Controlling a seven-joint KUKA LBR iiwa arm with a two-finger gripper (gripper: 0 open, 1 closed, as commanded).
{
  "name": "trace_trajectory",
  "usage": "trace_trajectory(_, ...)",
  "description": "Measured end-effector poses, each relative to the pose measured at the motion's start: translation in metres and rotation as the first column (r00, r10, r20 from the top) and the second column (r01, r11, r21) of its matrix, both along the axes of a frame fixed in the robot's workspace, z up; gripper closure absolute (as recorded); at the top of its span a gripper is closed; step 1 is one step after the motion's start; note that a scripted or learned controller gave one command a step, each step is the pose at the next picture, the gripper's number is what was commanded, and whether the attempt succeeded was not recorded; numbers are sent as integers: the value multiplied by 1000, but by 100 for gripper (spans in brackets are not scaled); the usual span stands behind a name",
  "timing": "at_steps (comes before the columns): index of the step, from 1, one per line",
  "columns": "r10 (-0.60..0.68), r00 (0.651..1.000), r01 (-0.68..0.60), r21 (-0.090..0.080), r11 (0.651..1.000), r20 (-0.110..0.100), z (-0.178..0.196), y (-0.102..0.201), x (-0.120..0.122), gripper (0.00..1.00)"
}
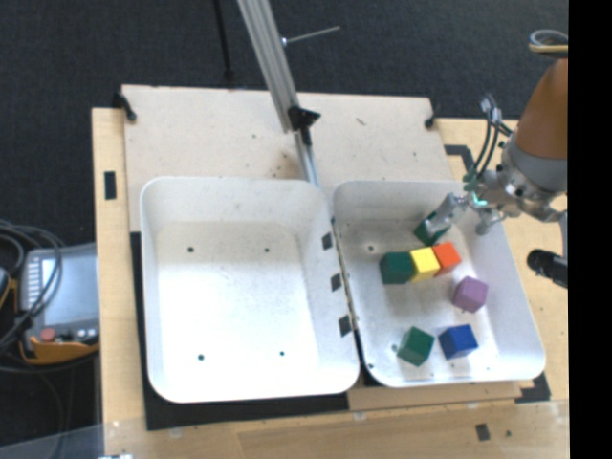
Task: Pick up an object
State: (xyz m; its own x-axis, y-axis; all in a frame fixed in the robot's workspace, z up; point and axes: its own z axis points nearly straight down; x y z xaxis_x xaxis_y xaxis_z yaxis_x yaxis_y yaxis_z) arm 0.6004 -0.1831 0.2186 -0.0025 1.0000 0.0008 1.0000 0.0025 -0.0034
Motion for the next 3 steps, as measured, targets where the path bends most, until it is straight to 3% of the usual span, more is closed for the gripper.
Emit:
trace_trajectory(1, 1, 1000, -1, -2, 1000, 4, 3, 0, 1, 0)
trace_trajectory(2, -3, 1000, 3, -2, 1000, -1, -60, -2, 0, 0)
trace_trajectory(3, -6, 1000, 6, -4, 1000, 10, -94, -4, 2, 0)
